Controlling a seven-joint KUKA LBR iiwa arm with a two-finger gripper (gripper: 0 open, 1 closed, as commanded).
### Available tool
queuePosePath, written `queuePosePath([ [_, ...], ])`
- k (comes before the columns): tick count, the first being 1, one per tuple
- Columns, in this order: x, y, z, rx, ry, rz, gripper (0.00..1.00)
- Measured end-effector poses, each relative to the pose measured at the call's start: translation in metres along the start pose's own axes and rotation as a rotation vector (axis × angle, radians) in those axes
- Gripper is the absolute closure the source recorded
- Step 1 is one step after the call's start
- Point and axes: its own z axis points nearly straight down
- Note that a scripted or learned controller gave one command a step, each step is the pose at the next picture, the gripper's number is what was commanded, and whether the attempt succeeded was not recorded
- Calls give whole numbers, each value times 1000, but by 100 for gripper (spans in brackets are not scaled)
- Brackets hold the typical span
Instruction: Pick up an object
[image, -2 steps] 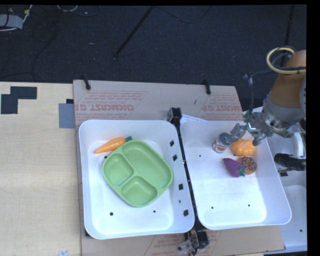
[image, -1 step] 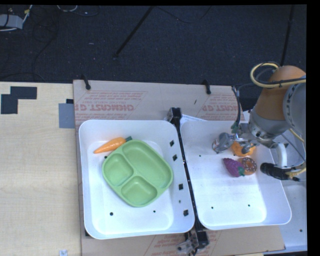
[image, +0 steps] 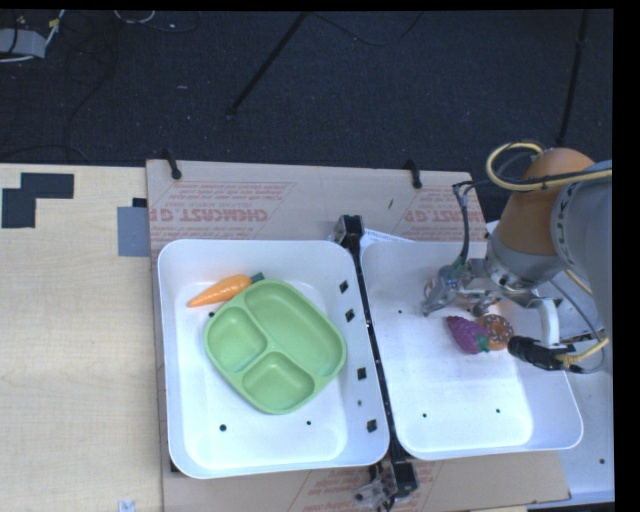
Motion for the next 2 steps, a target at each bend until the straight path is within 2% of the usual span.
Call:
queuePosePath([
  [1,0,1,-12,-2,-1,-1,100],
  [2,2,9,-60,-8,-2,3,100],
])
